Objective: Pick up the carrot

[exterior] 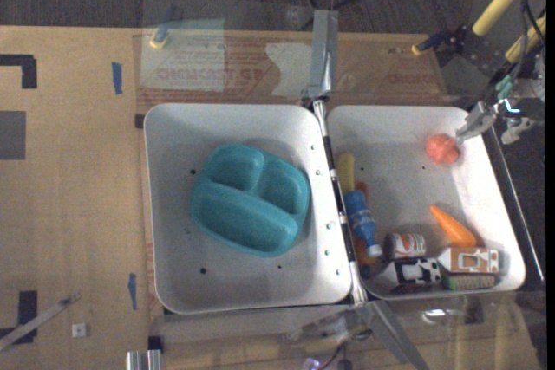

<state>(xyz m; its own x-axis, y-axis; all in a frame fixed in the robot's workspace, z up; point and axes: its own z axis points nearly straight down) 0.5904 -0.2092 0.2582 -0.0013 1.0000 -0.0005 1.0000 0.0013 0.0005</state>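
The robot's small metallic silver-grey pincer [479, 120] ends in pale, thin fingers. Behind it sits a dark wrist block with teal-tinted wiring and white fittings.

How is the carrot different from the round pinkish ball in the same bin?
The carrot is long and pointed, bright orange; the pinkish ball is round and paler, more salmon-coloured. The carrot lies lower in the right bin, close to a small carton, while the ball sits near the bin's upper right corner with bare floor around it. Both rest on the bin floor, untouched.
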